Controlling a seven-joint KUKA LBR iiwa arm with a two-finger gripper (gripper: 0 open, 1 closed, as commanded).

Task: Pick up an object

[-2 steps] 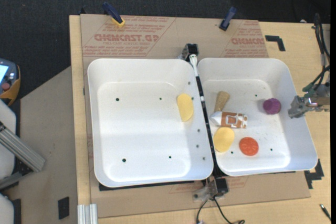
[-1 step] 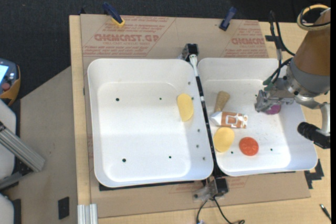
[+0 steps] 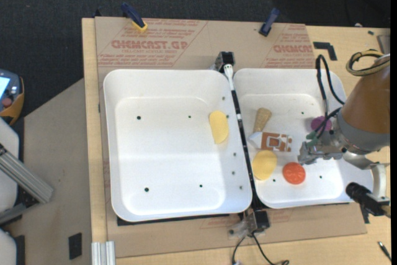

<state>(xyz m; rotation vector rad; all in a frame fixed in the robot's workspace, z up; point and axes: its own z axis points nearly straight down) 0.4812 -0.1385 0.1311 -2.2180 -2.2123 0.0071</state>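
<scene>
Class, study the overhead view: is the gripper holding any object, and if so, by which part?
It cannot be told. The gripper sits low in the right bin, beside a purple object and above the red ball, but no object shows between its fingertips.

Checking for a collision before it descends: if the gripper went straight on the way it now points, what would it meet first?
Probably the red round object, just below and left of the gripper in the right bin. Depth is unclear, so it may reach the bin floor beside it.
</scene>
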